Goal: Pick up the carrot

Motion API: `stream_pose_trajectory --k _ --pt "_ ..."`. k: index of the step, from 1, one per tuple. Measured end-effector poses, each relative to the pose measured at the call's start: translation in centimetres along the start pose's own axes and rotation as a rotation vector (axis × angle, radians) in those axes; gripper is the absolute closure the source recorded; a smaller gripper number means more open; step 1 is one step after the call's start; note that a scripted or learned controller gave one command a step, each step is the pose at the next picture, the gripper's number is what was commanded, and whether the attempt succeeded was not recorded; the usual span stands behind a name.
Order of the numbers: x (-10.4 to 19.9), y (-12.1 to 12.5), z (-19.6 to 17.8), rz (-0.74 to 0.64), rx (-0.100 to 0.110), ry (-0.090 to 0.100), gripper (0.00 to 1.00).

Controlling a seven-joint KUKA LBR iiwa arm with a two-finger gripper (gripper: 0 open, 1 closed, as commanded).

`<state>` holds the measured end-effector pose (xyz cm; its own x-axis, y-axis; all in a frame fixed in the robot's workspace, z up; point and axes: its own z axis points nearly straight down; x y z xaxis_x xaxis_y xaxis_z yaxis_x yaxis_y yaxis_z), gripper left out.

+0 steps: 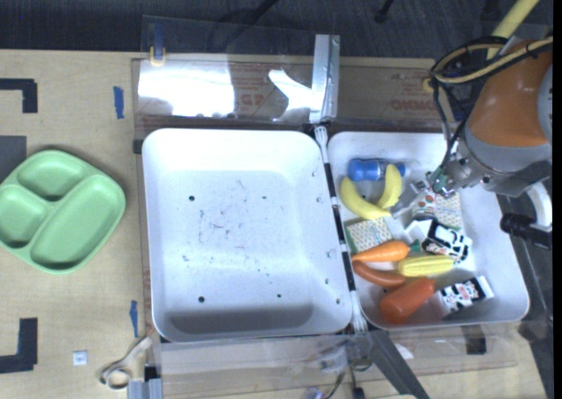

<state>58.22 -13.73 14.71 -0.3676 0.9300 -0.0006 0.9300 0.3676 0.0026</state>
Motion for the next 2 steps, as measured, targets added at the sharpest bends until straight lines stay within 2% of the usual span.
stream_pose_trajectory --k 1,2 --pt "4.4 -6.3 1.4 -0.297 0.001 0.002 0.0" --pt "5.3 -5.0 6.0 -0.526 -0.004 -0.002 0.0"
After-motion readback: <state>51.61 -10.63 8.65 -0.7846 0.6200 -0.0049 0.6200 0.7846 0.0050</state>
